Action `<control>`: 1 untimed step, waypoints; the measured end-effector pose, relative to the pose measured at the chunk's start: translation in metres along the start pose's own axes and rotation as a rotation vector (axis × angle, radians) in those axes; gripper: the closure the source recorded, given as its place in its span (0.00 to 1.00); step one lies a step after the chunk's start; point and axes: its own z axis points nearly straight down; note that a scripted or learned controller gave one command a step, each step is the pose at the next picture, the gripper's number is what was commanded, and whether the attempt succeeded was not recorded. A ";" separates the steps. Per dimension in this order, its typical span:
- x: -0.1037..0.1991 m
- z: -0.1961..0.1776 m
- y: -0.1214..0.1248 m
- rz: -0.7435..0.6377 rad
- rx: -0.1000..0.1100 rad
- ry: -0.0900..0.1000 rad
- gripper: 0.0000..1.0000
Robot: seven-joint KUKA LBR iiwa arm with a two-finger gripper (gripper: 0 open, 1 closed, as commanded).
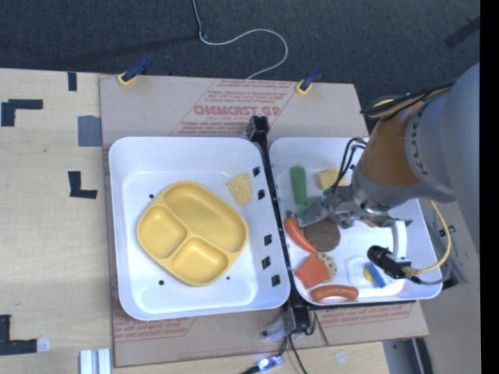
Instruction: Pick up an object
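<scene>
— Pincer [326, 209] first: from the overhead camera we see it low in the right bin [421, 209], down among the toy food, with the orange-banded wrist above it. How wide it stands, and whether it has anything, we cannot tell; the wrist and the clutter hide that.

— What lies around it?

— A brown round piece [321, 235] just below it, close enough that we cannot say whether they touch. A green stick [299, 184] lies just to its upper left, a carrot [299, 235] beside the brown piece, and a small yellow block [328, 179] near the far wall. Nearer the front wall are a red wedge [312, 271], a sausage [335, 292] and a blue piece [374, 276].

— And the other bin?

— The left bin [125, 209] holds a yellow divided plate [192, 231] and a cheese wedge [240, 188], both well apart from the arm.

— So which step are we at?

— We judge it the reach-and-grasp step, most likely aimed at the brown piece or the green stick. Nothing is lifted yet. Next we need a firm close on one item alone, then a straight rise clear of its neighbours.
</scene>
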 end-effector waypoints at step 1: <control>0.000 -0.011 0.000 -0.001 -0.001 0.001 1.00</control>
